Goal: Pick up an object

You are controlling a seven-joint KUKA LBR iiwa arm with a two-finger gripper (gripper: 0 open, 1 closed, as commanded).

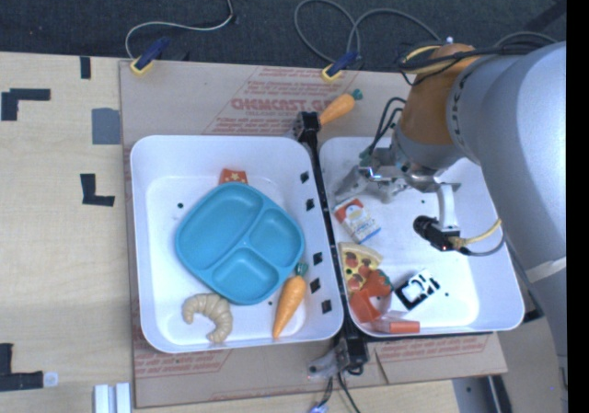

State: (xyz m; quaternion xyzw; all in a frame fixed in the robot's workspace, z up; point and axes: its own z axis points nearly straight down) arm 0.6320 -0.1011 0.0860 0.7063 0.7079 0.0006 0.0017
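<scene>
Left bin: blue divided plate (241, 243) lying flat, centre of the bin, three compartments facing up. Small red-and-orange item (233, 177) just behind its far edge, partly hidden, can't tell what it is. Croissant (209, 315) on its side near the front wall, just beside the plate's front-left edge. Carrot (289, 304) at the plate's front-right, tip pointing to the front, green end touching the plate rim. Right bin: small red-white-blue carton (357, 221) near the left wall, tilted. Pizza slice (358, 264) flat in front of it. Red item (371, 299) touching the pizza's front. Black-and-white block (419, 289) just right of it. Second carrot (336, 108) lies on the desk behind the bins.
</scene>
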